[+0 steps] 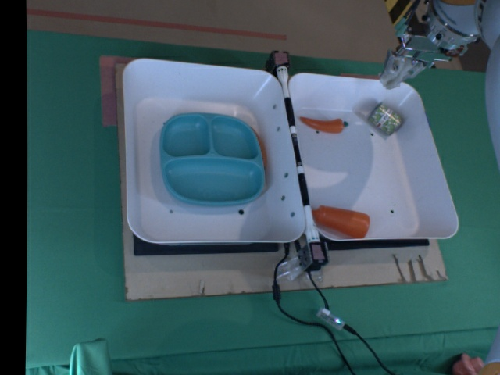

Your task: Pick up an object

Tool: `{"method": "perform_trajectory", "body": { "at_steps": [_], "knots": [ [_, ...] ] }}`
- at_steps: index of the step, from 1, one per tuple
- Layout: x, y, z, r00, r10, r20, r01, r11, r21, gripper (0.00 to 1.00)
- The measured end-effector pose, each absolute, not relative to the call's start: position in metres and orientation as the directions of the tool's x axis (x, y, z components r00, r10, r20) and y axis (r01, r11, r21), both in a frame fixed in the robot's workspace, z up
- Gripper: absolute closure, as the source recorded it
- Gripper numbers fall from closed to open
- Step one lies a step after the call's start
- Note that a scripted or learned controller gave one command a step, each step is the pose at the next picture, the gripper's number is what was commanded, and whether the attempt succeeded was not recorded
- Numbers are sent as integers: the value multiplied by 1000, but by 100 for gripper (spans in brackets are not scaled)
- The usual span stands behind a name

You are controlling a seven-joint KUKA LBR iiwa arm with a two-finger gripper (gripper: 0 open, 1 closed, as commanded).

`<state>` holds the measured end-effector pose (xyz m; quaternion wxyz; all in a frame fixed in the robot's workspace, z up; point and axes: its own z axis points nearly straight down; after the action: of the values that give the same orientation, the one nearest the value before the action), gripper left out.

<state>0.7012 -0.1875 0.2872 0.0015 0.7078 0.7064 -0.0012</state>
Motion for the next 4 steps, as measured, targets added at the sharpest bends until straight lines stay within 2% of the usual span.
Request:
{"method": "perform_trajectory", "body": {
  "at_steps": [1,2,3,4],
  "knots": [
    [631,-188,267,4,1000,-2,1000,-4,-2,100],
    [701,-187,244,2,1000,-3,1000,-2,0,100],
    [691,-187,249,3,1000,-3,1000,-3,0,100],
    [676,-187,342,3,1000,-3,1000,-3,6,100]
  ]
}}
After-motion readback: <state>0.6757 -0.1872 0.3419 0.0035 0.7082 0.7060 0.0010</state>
